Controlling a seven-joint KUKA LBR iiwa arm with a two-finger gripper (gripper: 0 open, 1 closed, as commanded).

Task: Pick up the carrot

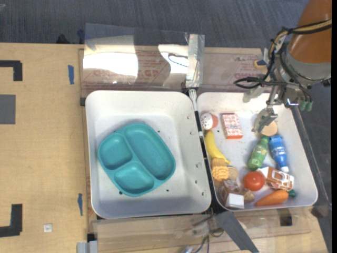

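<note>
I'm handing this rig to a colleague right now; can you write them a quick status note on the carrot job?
Gripper: over the back of the right bin, above a tan round piece; nothing seen between its fingers.
Carrot: lying at the front of the right bin, beside the tomato and a small carton, well away from the gripper.
Done: nothing yet; the carrot is not picked up.
Left: move to the bin's front edge, descend on the carrot, grip, lift.

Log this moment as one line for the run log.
target: orange toy carrot, front of right white bin | end effector: over bin's back, beside tan round piece | carrot not grasped
</note>
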